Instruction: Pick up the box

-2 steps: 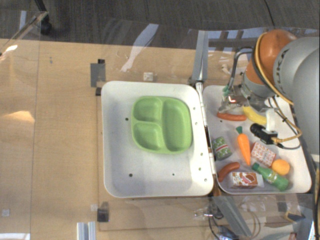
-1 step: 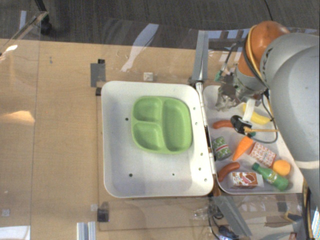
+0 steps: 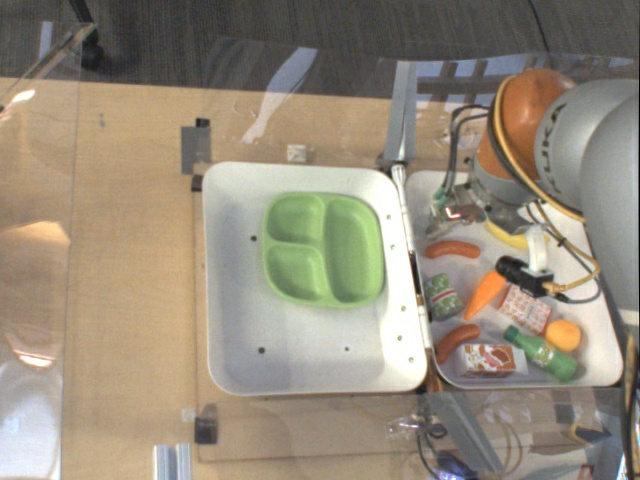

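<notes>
Bins sat side by side on the bench (image 3: pixel 120 268). The left bin (image 3: pixel 240 348) held a green divided plate (image 3: pixel 325 250), lying flat near its middle. The right bin (image 3: pixel 605 373) held everything else.

My arm (image 3: pixel 595 158), grey with its orange band (image 3: pixel 520 108), reached in from the right and hung over the far end of the right bin. My gripper (image 3: pixel 458 208) hovered near that bin's far left corner. Whether it was spread or pressed together I could not make out from this slant.

Just nearer the camera than my gripper lay a sausage (image 3: pixel 453 250), with a banana (image 3: pixel 508 236) beside it, partly hidden under my wrist. Further toward the camera stood a green can (image 3: pixel 441 295) against the bin's left wall, and a carrot (image 3: pixel 487 293) lay tilted just beside it.

Two boxes lay well apart from my gripper, in the near half of the bin. A checked box (image 3: pixel 525 311) sat right of the carrot, touching or nearly touching its thick end. A red-and-white box (image 3: pixel 490 359) lay flat along the bin's near wall. A second sausage (image 3: pixel 457 340) rested at this box's left, and a green bottle (image 3: pixel 542 354) lay on its side at the box's right. An orange (image 3: pixel 563 335) sat just beyond the bottle.
</notes>
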Action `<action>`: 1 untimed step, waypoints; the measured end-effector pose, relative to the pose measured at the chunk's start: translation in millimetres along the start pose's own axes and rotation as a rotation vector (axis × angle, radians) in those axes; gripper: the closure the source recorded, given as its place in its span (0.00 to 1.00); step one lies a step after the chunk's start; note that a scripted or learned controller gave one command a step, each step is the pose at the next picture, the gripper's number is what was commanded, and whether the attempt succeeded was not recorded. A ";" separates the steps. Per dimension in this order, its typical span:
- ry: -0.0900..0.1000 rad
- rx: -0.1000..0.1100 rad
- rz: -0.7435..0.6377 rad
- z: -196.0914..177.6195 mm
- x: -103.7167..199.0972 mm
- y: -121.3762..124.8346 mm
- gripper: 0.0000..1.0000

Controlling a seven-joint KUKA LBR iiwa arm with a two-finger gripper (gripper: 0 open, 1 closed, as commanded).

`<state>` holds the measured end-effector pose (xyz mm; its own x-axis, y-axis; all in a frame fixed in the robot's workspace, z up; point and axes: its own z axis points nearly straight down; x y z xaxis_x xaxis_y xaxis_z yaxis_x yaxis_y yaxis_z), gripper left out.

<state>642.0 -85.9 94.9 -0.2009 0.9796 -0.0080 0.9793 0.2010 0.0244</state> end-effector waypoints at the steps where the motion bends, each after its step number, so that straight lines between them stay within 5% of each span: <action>1: 0.000 0.000 0.000 0.0 0.0 0.0 0.00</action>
